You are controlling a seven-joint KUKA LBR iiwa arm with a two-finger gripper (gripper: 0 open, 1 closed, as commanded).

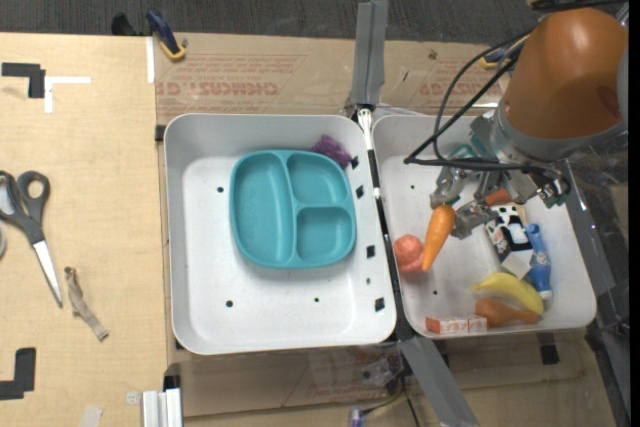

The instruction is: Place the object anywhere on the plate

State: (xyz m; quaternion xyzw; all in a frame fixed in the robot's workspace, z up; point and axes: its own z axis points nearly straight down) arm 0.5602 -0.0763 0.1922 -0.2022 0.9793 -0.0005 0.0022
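1. One fixed overhead view was all I had. In it the gripper [455,205] hung low over the right bin [420,300], with the carrot [437,235] tilted just under its metal fingers. The carrot's top sat against the fingers, but I could not tell whether they were apart or clamped on it, so I would not call it held.
2. The teal plate [294,209] lay in the left bin [200,315], well apart from the carrot, its three compartments bare. A small purple object [334,150] lay at its far rim.
3. To do this step well, I judged the grasp needed confirming before any lift, then a carry high enough to cross the divider between the bins, and a release over the large compartment, where a tapered thing has room to settle.
4. The carrot looked smooth, glossy and conical, probably hard plastic and apt to slip or roll. Beside it lay a pink rounded piece [407,250]; a curved yellow banana [510,292] lay nearer the front wall. The plate looked matte and shallow-rimmed.
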